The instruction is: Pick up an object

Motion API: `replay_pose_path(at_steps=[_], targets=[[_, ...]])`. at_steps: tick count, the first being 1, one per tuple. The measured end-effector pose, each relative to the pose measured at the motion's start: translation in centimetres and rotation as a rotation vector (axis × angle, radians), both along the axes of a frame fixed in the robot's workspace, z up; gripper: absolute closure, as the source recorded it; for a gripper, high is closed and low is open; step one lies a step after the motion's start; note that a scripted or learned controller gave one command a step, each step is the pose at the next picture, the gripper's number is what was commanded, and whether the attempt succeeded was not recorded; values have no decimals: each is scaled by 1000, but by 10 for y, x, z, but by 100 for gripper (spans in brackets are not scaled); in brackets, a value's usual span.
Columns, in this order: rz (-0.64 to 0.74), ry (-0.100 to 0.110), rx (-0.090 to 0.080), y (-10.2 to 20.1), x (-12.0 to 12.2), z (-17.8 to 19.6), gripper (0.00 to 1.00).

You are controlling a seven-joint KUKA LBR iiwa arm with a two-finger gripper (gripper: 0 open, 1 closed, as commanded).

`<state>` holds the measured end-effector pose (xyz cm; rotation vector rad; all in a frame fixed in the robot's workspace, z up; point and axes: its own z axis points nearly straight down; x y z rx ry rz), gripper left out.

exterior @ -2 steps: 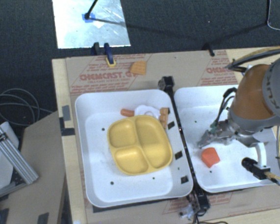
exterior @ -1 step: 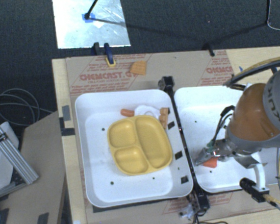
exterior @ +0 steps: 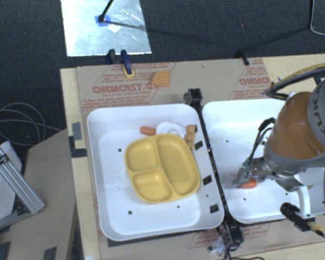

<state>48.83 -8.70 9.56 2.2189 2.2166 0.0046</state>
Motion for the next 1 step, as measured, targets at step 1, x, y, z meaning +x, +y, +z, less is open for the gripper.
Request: replay_pose_path(at_steps=[1], targets=[[14, -14, 4, 61, 22, 151, 100]])
